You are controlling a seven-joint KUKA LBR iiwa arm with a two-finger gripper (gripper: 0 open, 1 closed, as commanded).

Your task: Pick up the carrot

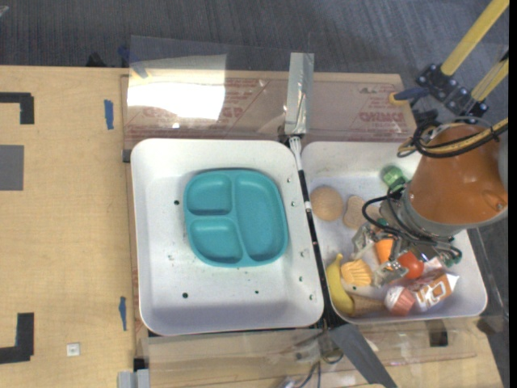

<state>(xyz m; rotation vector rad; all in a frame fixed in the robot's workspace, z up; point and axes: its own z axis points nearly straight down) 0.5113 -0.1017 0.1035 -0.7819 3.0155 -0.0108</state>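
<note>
Counter (56,217) of pale wood, bearing two shallow white bins side by side. Left bin (153,297): holds a teal divided plate (236,217) near its middle, with bare white floor all round it, widest toward the near rim. Right bin (343,164): crowded in its near half, with open floor only along its far edge. Contents there: two tan round pieces (327,203), a green item (393,176) by the arm, a banana (338,285) along the left wall, a red piece (410,265), and packets (424,291) with orange print too small to read. Carrot (385,250): a short orange piece in the pile, directly under the hand (380,245). Hand: down among the items; whether it is clenched or released cannot be told. Arm's orange band (456,180) overhangs the right bin. Cardboard (242,103) behind the bins carries red print, illegible. Blue tape marks (108,113) and black corner marks (24,107) sit on the counter. Floor beyond is grey carpet (242,14).
</note>
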